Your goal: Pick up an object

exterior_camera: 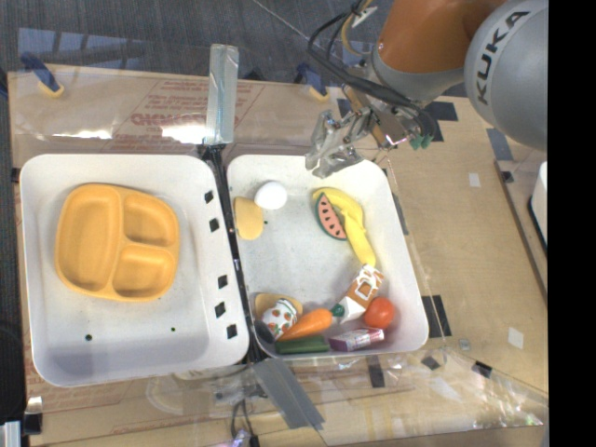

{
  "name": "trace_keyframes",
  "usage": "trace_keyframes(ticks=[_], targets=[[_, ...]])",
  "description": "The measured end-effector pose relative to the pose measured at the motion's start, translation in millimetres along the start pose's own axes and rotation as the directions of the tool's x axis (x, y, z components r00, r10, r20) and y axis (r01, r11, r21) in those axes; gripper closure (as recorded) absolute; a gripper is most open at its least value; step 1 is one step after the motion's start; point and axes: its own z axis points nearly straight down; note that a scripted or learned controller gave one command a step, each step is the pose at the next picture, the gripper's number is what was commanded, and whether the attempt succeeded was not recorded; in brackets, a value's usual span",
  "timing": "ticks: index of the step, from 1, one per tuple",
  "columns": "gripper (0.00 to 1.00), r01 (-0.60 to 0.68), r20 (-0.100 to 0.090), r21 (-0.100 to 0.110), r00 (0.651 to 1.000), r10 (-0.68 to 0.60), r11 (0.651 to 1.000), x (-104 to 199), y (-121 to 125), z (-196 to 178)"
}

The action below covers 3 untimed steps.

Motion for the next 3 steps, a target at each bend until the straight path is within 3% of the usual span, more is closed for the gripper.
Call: trace_keyframes(ticks=[1, 2, 3], targets=[[1.00, 0.230, 0.001, 0.003, 0.973, -0.230, 0.973, 34.7, -83.1, 30.2], [1.00, 0.467, 0.002, 0.005, 0.884, -0.467, 0.884, 34.8, -86.8, -18.8], [1.00, 0.590, -0.001, -0.006, 0.807, -0.590, 0.807, 18.5, -35.7, 82.4]])
